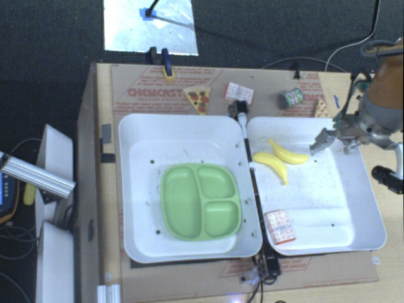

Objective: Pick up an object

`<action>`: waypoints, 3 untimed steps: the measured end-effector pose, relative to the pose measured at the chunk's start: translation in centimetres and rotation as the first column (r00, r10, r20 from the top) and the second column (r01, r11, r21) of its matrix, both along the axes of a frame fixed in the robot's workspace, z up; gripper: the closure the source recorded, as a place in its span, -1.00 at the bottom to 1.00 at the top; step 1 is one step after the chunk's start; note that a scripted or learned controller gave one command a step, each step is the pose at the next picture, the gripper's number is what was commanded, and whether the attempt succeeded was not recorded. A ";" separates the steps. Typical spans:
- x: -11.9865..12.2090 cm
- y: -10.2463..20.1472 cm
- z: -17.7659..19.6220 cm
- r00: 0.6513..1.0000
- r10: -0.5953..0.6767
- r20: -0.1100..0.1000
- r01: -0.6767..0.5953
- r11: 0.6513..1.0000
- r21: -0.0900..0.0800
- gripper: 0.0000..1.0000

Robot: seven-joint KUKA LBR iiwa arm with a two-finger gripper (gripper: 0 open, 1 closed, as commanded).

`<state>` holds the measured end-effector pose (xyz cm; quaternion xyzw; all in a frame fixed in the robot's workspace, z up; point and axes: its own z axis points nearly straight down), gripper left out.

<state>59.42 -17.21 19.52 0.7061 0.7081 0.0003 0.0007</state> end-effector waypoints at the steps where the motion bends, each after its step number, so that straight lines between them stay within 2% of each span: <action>1: 0.4 4.4 -8.0 1.000 0.001 -0.002 -0.001 1.000 0.002 -1.00; 2: 2.8 6.5 -10.3 1.000 0.001 0.013 -0.001 1.000 -0.003 -1.00; 3: 3.0 7.1 -10.3 1.000 0.001 0.015 -0.001 1.000 -0.006 -1.00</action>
